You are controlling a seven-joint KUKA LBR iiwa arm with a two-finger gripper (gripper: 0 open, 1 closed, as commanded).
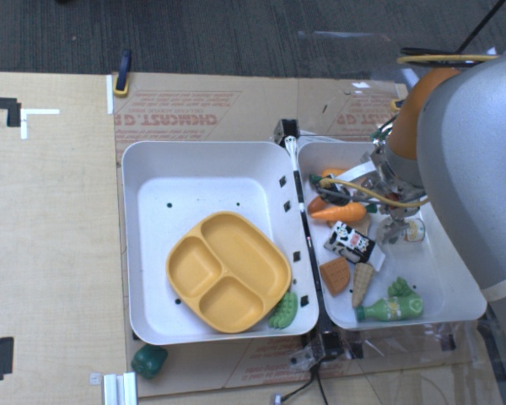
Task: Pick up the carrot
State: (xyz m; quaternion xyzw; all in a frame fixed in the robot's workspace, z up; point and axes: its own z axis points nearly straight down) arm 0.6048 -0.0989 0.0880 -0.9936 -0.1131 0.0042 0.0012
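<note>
grey arm [468,167] fills the right side over the right bin [455,298], left bin [152,226] holds a yellow divided plate [228,270] – gripper [398,226] sits low among the clutter, can't tell whether it's wide or closed. carrot [337,212] lies near the right bin's left wall, just left of the gripper, touching a black-and-white toy [348,242]. risk – crowding could make the grasp catch that toy or shove the carrot against the wall.

Orange carrot [338,212] – yellow tray [228,270] (white bins [152,251]) – green bottle [390,309].
</note>
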